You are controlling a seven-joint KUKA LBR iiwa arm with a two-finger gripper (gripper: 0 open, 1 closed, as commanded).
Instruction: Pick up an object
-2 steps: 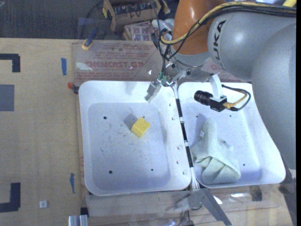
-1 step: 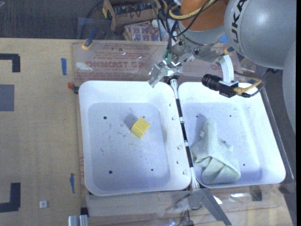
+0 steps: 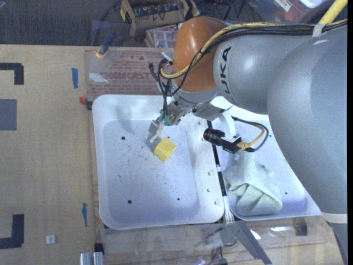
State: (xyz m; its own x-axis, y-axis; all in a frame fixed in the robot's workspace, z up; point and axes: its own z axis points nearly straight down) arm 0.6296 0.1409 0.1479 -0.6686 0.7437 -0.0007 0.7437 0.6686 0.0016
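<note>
The end effector point(image 3: 155, 132) hangs low over the left bin point(image 3: 110, 192), its tip just beside the upper left corner of a yellow block point(image 3: 164, 149) that lies near the bin's middle. How far it is spread, I cannot tell: the tip is small and blurred from this slant. To grasp well, the tip should probably shift slightly toward the block's centre so that it straddles it, then descend square and close on two opposite flat faces; a corner contact would likely push it aside. Count: one yellow block in the left bin, one crumpled pale cloth point(image 3: 252, 191) in the right bin point(image 3: 295, 206), two white bins on the bench point(image 3: 44, 148)
</note>
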